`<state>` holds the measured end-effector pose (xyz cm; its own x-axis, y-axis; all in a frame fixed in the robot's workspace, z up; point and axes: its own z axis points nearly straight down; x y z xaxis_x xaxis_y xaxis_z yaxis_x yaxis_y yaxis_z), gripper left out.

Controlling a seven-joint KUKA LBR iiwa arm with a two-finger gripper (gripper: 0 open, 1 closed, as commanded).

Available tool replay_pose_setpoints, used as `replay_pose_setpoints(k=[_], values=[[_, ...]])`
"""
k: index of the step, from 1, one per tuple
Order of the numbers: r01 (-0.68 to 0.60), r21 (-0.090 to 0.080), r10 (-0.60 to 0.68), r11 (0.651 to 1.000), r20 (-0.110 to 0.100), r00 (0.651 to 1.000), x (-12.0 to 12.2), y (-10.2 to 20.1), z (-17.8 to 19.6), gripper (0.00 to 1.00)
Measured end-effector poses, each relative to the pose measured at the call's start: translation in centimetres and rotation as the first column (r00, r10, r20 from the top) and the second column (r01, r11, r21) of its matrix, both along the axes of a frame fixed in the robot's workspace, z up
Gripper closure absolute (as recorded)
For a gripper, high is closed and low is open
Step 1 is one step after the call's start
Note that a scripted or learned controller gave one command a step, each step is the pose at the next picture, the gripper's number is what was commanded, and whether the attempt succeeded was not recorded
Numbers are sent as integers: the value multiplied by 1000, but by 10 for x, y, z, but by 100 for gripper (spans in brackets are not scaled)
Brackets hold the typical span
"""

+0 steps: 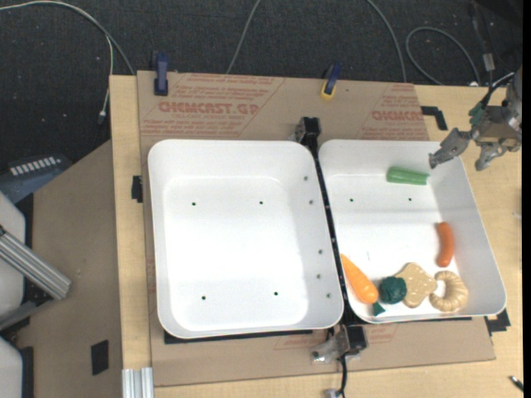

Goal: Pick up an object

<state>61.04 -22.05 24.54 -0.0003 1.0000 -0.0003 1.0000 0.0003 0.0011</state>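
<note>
1. At the upper right of the camera view, the hand hangs over the far right corner of the right bin. Its two fingers are spread apart with nothing between them; it holds no object.
2. Green block, count one: lies flat on the right bin's floor near its far wall, just left of and slightly below the hand's nearer finger, close to it but apart. It is the object nearest the hand.
3. Orange sausage-shaped piece, count one: lies lengthwise near the bin's right wall, below the hand and well apart from it.
4. Carrot, count one: orange, slanted, at the near left of the right bin, beside the divide between bins.
5. Dark green lump, count one: just right of the carrot and touching the tan piece.
6. Tan biscuit-like piece, count one: between the green lump and the ring.
7. Tan ring, count one: at the near right corner, beside the tan piece. Items 4 to 7 form a cluster along the near wall, far from the hand.
8. Left bin, count one: white, shallow, beside the right bin.
9. Worktop: tan board under both bins, with two clamps, blue and yellow-blue, on its far edge.
</note>
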Motion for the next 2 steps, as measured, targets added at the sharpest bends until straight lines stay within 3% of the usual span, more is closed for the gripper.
replay_pose_setpoints(k=[1, 2], values=[[-1, 2, 1, 1000, -6, 1000, 12, -3, -147, 0], [-2, 0, 2, 1000, 0, 1000, 46, 29, -161, 0]])
